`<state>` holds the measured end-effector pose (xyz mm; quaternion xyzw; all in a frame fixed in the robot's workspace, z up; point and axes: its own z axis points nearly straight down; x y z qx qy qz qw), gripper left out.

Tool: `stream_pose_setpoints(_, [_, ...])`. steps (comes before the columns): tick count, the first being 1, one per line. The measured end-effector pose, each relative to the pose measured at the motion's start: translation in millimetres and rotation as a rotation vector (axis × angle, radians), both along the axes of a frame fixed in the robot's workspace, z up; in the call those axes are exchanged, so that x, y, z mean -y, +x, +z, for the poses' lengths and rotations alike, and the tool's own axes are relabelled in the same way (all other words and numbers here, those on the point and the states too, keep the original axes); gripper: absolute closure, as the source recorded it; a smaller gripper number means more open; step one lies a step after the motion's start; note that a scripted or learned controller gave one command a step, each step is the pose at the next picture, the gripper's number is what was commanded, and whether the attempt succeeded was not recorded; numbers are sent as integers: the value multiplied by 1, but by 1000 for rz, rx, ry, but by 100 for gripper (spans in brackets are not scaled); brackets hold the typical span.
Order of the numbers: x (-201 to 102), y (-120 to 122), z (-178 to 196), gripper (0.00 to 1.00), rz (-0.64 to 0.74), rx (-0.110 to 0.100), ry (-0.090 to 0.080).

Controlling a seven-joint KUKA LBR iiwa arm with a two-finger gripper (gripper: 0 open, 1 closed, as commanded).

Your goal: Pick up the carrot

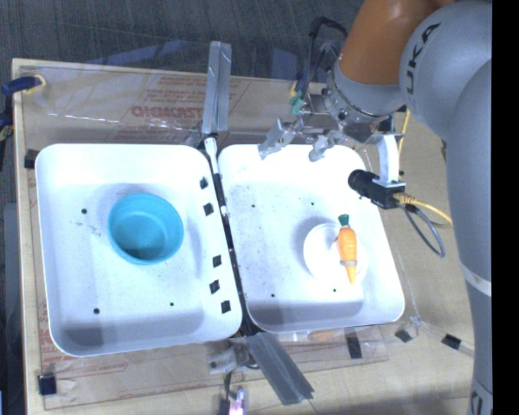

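Note:
An orange carrot (pixel 348 247) with a green top lies on a small white plate (pixel 318 251) in the right bin (pixel 277 292), near its right wall. My gripper (pixel 294 143) hangs over the bin's far edge, up and to the left of the carrot. Its two fingers (pixel 272 143) are spread apart with nothing between them.
A blue bowl (pixel 145 227) sits in the left bin (pixel 86 318). A black cylindrical part (pixel 372 187) with a cable sticks out from the wrist over the right bin's far right corner. The grey arm (pixel 450 102) fills the upper right.

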<state>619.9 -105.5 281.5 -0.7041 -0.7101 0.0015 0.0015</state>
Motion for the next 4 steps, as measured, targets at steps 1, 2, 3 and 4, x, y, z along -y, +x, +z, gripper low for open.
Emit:
stream_pose_setpoints(1, [76, -46, -29, 0, 209, 2, 1])
stream_pose_setpoints(2, [106, -111, -69, 0, 251, 2, 1])
stream_pose_setpoints(3, [106, -87, -34, 0, 225, 4, -1])
stream_pose_setpoints(4, [105, -143, -55, 0, 132, 2, 0])
